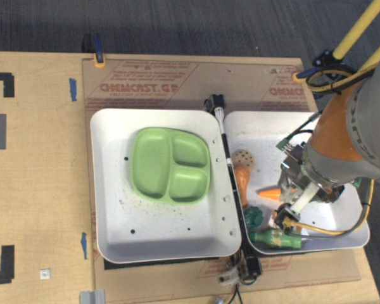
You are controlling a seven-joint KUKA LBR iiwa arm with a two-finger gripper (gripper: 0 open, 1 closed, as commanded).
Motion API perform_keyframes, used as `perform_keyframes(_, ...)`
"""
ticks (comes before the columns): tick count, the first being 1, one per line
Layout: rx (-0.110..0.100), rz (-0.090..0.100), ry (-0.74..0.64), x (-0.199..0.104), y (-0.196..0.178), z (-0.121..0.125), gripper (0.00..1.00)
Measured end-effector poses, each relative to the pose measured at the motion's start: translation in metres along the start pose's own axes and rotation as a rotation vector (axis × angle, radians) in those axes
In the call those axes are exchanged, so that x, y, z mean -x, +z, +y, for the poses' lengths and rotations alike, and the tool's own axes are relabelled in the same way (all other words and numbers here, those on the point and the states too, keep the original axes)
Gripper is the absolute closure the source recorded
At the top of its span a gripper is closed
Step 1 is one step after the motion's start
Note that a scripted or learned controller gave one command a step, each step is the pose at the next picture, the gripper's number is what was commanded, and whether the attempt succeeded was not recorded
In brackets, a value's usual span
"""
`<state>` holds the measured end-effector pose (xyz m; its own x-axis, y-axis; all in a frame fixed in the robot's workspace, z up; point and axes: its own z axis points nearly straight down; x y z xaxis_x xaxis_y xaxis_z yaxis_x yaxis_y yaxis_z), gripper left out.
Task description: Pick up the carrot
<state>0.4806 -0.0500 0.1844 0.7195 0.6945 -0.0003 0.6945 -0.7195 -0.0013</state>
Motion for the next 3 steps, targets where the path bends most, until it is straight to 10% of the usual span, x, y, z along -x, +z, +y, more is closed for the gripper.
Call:
perform_keyframes(1,-0.001,0.000,0.001,0.000,0.000,0.000,0.00)
perform_keyframes(3,0.000,0.005,0.263,0.034,0.094,0.035,0.00)
